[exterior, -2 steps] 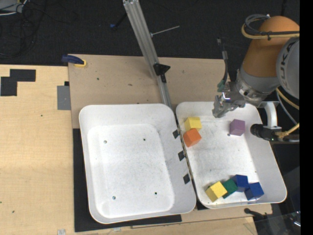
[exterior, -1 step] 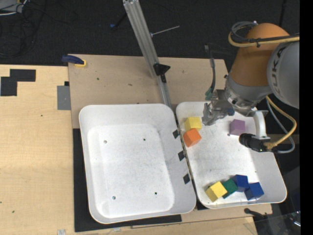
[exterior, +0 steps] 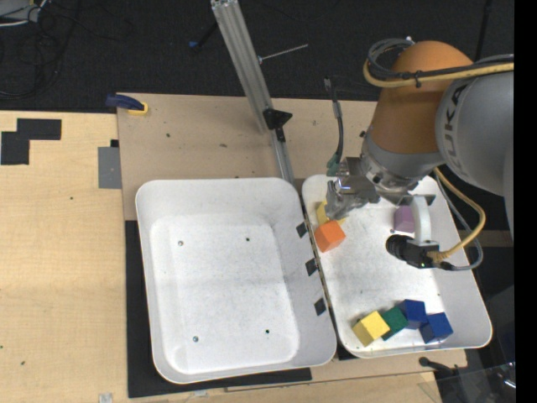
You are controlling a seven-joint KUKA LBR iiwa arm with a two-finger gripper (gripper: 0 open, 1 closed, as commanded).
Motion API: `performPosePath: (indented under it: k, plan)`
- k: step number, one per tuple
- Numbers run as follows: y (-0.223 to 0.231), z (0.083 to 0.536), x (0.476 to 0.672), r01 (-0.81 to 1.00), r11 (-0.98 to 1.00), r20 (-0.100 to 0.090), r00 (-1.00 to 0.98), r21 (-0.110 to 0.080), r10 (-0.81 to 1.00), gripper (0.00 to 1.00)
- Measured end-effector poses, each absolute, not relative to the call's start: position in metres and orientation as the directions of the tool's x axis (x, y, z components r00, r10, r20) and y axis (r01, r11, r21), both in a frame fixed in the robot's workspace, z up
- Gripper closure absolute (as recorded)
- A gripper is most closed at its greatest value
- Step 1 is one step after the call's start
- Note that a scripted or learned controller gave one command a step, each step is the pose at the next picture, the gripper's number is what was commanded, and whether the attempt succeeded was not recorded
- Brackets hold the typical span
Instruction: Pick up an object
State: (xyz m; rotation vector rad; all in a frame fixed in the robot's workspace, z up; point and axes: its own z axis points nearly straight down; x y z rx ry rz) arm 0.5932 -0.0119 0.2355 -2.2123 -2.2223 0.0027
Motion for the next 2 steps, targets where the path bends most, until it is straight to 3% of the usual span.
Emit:
performPosePath:
  k: [2]
  plan:
    - [0.082,0.233,0.556,1.000,0.003,0.002,-0.003,-0.007,1.000,1.00]
